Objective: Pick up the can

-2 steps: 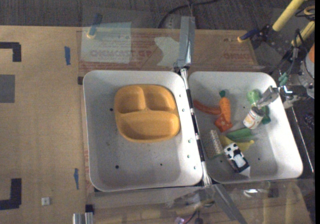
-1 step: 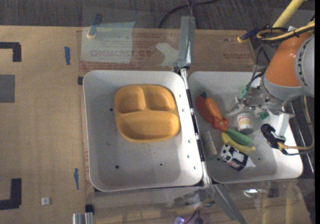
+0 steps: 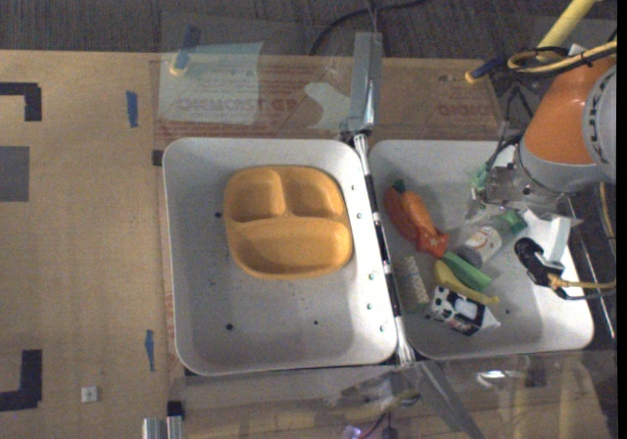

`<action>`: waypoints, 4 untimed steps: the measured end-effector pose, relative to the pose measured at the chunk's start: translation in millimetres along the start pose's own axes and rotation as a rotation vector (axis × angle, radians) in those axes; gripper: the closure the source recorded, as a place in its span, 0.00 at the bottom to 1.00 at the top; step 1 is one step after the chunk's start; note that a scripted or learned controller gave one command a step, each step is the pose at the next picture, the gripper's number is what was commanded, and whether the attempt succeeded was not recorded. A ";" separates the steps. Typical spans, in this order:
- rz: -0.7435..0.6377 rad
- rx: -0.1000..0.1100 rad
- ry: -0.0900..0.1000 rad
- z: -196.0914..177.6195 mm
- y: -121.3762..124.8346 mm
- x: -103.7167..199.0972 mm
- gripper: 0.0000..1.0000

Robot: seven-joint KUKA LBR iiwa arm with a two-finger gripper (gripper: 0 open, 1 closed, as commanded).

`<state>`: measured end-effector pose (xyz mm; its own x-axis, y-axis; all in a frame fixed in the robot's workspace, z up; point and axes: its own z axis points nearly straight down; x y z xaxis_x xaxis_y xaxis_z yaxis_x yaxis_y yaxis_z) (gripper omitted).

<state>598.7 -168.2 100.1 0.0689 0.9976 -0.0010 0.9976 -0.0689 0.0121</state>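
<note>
The can [image 3: 481, 243] is a small grey-and-white cylinder lying tilted in the middle of the right bin [image 3: 558, 329]. It rests among other items, with a green piece at its upper right end. My gripper [image 3: 502, 194] hangs just above and to the right of the can, under the orange-banded wrist [image 3: 563, 128]. Nothing is visibly held.
An orange carrot-like toy [image 3: 414, 219] lies left of the can. A yellow banana [image 3: 453, 280] and a green piece [image 3: 471, 270] lie just below it. A black-and-white box [image 3: 456, 309] and a beige item [image 3: 412, 279] sit nearer the front. The left bin [image 3: 196, 310] holds a yellow divided plate [image 3: 287, 221].
</note>
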 end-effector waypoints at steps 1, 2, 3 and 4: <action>0.211 0.011 -0.001 -118.9 -34.5 30.7 1.00; 0.210 0.012 -0.001 -118.7 -34.6 31.1 0.00; 0.411 0.016 -0.001 -36.0 -62.0 -20.5 0.00; 0.352 0.012 0.003 5.9 -90.9 -40.2 0.00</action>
<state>505.3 -202.0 93.1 0.4083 0.9128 0.0043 0.9129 -0.4083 -0.0005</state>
